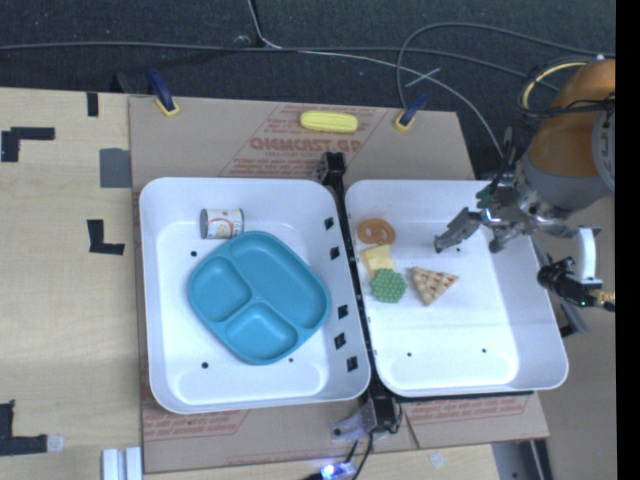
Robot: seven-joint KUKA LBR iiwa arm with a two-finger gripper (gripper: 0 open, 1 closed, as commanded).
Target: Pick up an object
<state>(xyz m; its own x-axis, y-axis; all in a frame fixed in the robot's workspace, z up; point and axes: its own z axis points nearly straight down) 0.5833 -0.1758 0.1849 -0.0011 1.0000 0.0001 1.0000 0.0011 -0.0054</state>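
The right bin (520, 358) holds a brown pretzel (376, 232), a yellow block (377, 258), a green round piece (388, 286) and a tan triangular slice (432, 284), clustered near its left wall. My gripper (473, 236) hovers over the upper right part of this bin, to the right of the pretzel and above the slice. Its fingers stand spread open with nothing between them, the left fingertip (447, 240) pointing toward the pretzel.
In the left bin (160, 268) a blue divided tray (258, 295) lies flat, with a small can (221, 223) on its side behind it. A yellow oblong object (328, 121) rests on the cardboard behind the bins. Cables run across the dark floor at the back.
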